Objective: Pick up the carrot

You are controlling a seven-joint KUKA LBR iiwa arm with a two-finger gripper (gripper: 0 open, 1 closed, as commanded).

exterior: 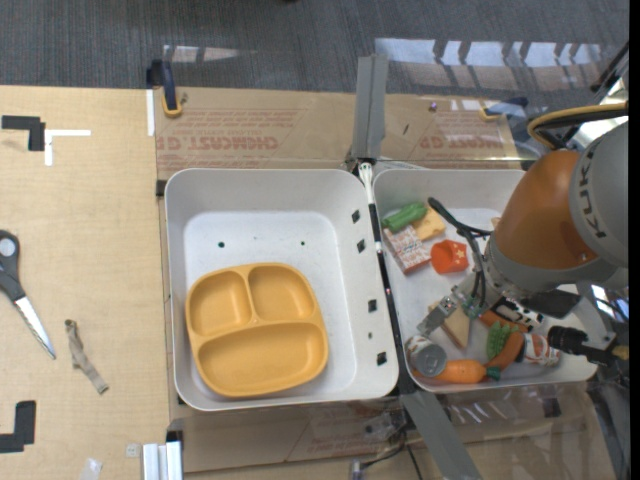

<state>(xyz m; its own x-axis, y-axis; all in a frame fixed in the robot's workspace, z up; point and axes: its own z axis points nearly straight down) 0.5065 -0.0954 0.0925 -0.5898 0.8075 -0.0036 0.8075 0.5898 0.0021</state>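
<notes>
While the arm point(560, 218) reaches over the right bin point(455, 183), its gripper point(452, 313) hangs above the clutter near the front edge; its grip state I cannot tell. The carrot point(462, 372) lies against that front edge, beside a round tin point(428, 358).

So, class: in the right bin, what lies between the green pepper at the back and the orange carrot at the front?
In the camera view, a red-and-white packet and a round tin lie between the green pepper and the carrot.
</notes>
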